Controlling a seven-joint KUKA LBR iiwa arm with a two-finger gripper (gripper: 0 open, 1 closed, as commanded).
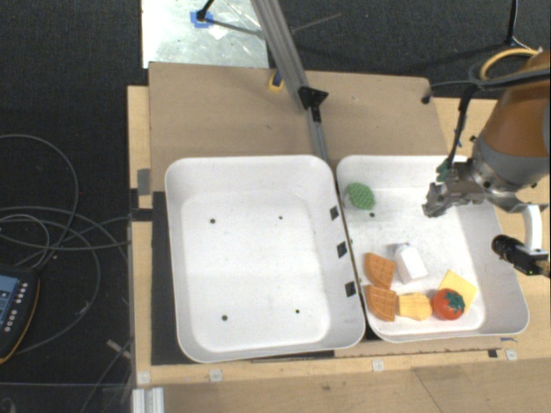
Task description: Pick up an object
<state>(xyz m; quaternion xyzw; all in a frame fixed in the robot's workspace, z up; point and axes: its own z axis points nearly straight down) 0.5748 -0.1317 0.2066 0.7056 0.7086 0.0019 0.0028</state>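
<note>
The right bin (392, 183) holds a green bumpy ball (360, 197) near its back left corner. Toward its front lie two orange waffle pieces (379, 269) (382, 303), a white block (410, 262), a yellow-orange piece (415, 307), a yellow wedge (459, 282) and a red tomato (447, 305). My gripper (436, 202) hangs over the right side of this bin, behind the cluster and right of the green ball. Nothing shows between its fingers.
The left bin (185, 188) sits beside the right one, with dark clips along their shared wall. A slanted metal pole (288, 50) crosses the bench behind the bins. Cables and a handset lie on the floor at left.
</note>
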